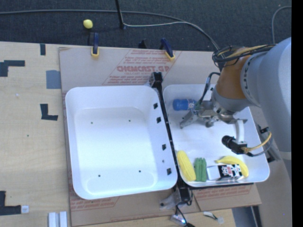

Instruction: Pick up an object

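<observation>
Fingers [185, 121] of the gripper [189, 119] point toward the left of the camera view and stand spread apart, with nothing between them; they hang over the bare white floor of the right bin [208, 143], in its upper half, just right of the divider where the two bins meet; the grey arm [265, 79] with its orange band [230, 82] reaches in from the right above them. Just above the fingertips a blue object [181, 104] lies near the right bin's far wall, close to the gripper but apart from it; along the near wall of the same bin sit a yellow corn cob [185, 165], a green object [200, 169] touching its right side, a small black-and-white printed item [227, 172], and a yellow banana [233, 161] lying across the top of that item; all four are well apart from the gripper. To the left sits the left bin [113, 141]; both bins rest on a sheet of cardboard [137, 70] held at its far edge by two blue-and-yellow clamps [95, 45]; a small yellow ball [87, 23] lies on the dark floor beyond the bench.
</observation>
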Controlling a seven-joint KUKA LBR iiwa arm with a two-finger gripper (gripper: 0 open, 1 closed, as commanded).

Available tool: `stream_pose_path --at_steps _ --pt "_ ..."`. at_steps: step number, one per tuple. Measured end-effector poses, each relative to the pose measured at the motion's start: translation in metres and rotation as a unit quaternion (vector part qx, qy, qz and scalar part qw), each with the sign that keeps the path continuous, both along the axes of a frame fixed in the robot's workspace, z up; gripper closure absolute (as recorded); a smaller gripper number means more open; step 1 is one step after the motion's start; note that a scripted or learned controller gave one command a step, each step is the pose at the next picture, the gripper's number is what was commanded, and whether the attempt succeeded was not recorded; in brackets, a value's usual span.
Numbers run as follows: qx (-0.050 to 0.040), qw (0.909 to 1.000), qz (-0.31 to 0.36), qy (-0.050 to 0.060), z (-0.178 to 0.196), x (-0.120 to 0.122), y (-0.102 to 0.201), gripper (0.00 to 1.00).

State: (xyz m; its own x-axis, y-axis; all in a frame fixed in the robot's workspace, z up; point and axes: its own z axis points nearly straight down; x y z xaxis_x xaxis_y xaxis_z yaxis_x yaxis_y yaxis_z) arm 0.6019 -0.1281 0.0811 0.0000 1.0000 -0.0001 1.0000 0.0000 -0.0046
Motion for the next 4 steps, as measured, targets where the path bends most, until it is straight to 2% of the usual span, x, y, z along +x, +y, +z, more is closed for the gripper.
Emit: stream_pose_path --at_steps 1,2,3,4 --pt "0.0016 1.0 0.001 0.007 -0.001 0.062 -0.024 0.0" --pt "0.0007 1.0 0.003 -0.008 0.109 0.011 0.057 0.0" --pt "-0.0001 1.0 0.0 0.0 0.063 0.053 0.034 0.0" --pt "-0.0002 1.0 0.0 -0.001 0.005 0.066 0.033 0.0"
